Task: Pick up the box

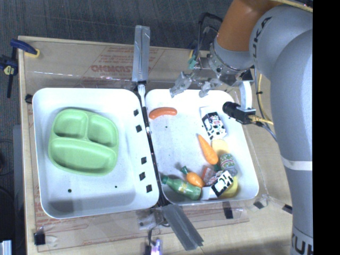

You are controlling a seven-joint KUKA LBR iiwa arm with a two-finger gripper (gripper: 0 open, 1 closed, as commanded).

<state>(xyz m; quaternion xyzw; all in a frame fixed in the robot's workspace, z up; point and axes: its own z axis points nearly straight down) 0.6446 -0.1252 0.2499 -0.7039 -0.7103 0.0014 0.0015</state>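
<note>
Nothing gripped: gripper (pixel 192 87) hovers at right bin (pixel 245 142) far rim, fingers apart. Approach step, I reckon; next, descend over cow-print box (pixel 213 125).

You look down from one fixed camera mounted above the bench (pixel 79 62), tilted at a slant rather than straight overhead. Take the divider (pixel 142 57) between the two bins as your landmark: it runs almost up the middle of your view. The left bin (pixel 42 142) lies whole to its left, the right bin (pixel 175 137) whole to its right. Beyond the bins you see dark floor (pixel 79 9) at the top. The arm (pixel 281 62) enters right of the divider, looming large because it stands nearer the lens.
</note>
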